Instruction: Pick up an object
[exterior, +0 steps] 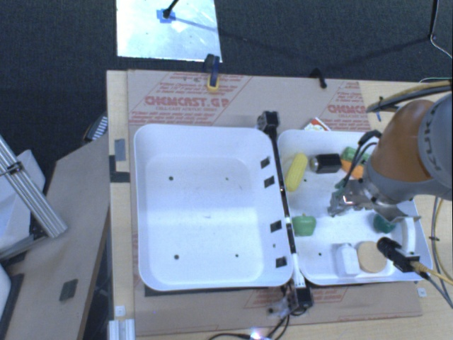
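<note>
My hand [343, 200] low in right bin [318, 271], grip state unreadable. Risk: closing on bare floor between green piece [304, 224] and teal piece [383, 224].

camera: fixed above bench [233, 91] | looks down at a slant | covers both bins [205, 144]

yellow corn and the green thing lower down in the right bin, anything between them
In the camera view, nothing lies between the yellow corn and the green object: that stretch is bare white bin floor.
</note>
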Controlling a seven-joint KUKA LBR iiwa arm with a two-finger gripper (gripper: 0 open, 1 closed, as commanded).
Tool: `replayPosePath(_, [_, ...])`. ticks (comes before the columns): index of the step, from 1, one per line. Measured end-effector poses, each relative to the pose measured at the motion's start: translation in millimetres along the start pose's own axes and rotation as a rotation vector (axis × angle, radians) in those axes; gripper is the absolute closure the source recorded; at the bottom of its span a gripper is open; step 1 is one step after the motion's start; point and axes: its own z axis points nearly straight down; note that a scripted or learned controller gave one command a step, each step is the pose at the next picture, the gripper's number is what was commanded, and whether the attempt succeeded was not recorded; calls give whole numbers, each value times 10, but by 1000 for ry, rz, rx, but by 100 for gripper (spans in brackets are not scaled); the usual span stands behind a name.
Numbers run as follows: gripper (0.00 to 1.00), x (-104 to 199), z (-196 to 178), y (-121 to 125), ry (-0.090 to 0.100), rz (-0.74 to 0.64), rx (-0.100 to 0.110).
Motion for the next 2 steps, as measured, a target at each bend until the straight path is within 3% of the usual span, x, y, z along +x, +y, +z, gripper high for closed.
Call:
replayPosePath(1, [100, 883, -1659, 571, 0, -5, -16])
replayPosePath(2, [100, 1356, -629, 181, 1, 3, 16])
